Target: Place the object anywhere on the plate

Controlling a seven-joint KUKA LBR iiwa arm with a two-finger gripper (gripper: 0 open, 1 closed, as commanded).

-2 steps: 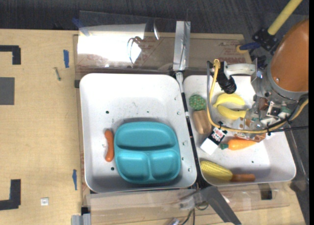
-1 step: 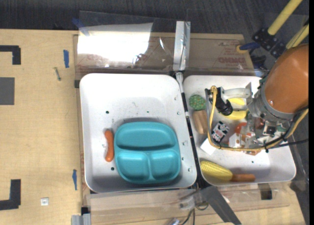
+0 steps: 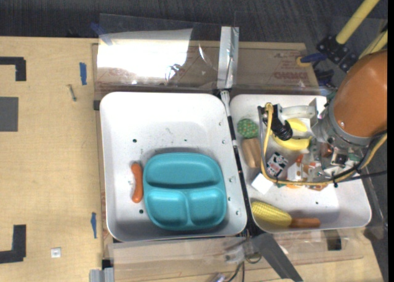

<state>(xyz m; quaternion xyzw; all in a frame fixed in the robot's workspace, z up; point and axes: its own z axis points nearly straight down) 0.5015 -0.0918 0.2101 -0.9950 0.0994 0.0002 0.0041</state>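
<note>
Gripper [image 3: 303, 162] sits low in the right bin [image 3: 357, 213], in the clutter around the banana [image 3: 297, 139] — you cannot tell whether it is spread or closed on anything, as the wrist hides it. The likely object is that banana, well apart from the teal plate [image 3: 184, 191] in the left bin [image 3: 123, 120]. Risks for you to watch — a lift that comes up bare, a white card [image 3: 260, 183] dragged along, or a drop short of the plate.
</note>
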